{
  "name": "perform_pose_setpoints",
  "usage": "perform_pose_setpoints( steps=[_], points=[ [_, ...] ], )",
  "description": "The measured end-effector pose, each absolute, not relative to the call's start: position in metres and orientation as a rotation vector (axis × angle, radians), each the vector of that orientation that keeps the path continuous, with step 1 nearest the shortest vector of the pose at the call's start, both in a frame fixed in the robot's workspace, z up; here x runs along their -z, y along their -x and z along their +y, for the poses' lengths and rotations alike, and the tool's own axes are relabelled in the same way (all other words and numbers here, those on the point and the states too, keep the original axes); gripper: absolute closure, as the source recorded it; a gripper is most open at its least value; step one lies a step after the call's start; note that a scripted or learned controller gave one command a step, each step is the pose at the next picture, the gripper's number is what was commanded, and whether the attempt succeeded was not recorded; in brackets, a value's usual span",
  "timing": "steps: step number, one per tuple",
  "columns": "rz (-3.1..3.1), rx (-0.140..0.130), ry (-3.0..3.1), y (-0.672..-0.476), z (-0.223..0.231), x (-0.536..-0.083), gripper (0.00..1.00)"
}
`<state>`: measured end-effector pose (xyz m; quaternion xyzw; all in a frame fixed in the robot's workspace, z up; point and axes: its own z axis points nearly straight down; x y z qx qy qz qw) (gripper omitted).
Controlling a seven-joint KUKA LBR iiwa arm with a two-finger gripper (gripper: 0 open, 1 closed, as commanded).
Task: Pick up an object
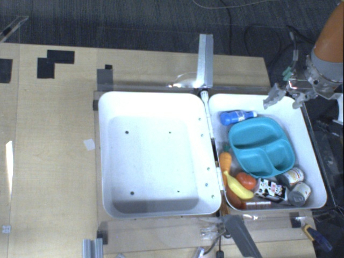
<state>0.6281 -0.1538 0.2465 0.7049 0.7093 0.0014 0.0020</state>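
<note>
The tool (284, 94) hangs above the far right corner of the right bin (313, 144), its two fingers spread apart with nothing between them. The right bin holds a teal divided plate (262, 146), a blue bottle (236, 116) at its far side, and, along the near edge, a carrot (225, 160), a banana (238, 187), a tomato (246, 179), a printed card (270, 189) and two cans (296, 184). The left bin (153, 152) sits beside it on the desk (48, 144).

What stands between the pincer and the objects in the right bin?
Nothing visible. The pincer hangs over the right bin's top right corner, with the blue bottle and teal tray lying uncovered below and to its left.
</note>
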Motion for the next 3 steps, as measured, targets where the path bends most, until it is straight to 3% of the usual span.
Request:
perform_pose_setpoints(
  steps=[1, 2, 3],
  points=[
    [2.194, -0.003, -2.245, -0.605, -0.096, -0.133, 0.00],
    [2.215, 0.038, -2.271, -0.662, -0.092, -0.087, 0.00],
    [2.198, 0.007, -2.251, -0.669, -0.090, -0.101, 1.00]
  ],
)
